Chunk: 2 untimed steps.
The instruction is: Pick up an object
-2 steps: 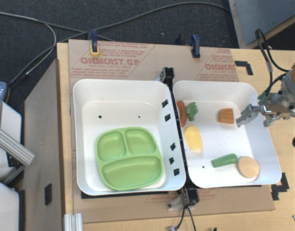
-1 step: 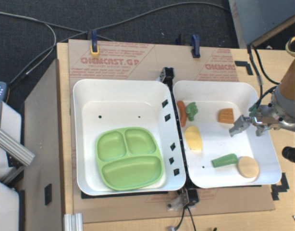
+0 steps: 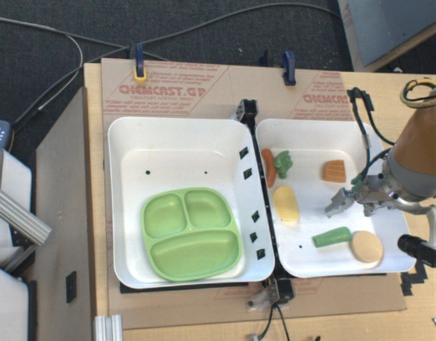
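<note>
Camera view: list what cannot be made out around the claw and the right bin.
- Claw: small and dark; whether its fingers are open or shut is unclear.
- Arm: cut off by the right edge.
- Orange stick: partly covered by the green broccoli-like piece; what it is stays uncertain.
- Right bin: its right side is hidden under the arm.

Grey KUKA arm with orange band (image 3: 421, 142) enters from the right edge, over the right-hand shallow white bin (image 3: 314, 265). Wrist angled down and leftward. Two-finger metal gripper (image 3: 340, 202) sits low above that bin's middle, nothing visible between the tips.
</note>
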Tool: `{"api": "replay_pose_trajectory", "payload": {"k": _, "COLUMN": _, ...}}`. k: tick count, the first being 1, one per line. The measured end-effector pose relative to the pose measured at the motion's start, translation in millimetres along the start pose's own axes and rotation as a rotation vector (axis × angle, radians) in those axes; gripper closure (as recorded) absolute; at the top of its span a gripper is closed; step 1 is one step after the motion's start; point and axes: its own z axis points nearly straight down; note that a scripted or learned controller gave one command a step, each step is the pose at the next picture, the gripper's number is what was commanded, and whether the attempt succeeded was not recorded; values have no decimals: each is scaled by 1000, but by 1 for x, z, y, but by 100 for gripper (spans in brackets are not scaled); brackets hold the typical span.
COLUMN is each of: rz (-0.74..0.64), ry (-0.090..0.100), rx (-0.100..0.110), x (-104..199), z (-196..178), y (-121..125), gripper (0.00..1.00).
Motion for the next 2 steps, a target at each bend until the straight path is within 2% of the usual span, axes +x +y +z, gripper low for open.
{"api": "replay_pose_trajectory", "payload": {"k": 1, "rz": 1, "ry": 0, "rx": 0, "x": 2, "z": 47, "y": -6, "gripper": 0}}
{"api": "replay_pose_trajectory", "payload": {"k": 2, "rz": 0, "ry": 0, "rx": -3, "x": 2, "z": 37, "y": -4, "gripper": 100}}
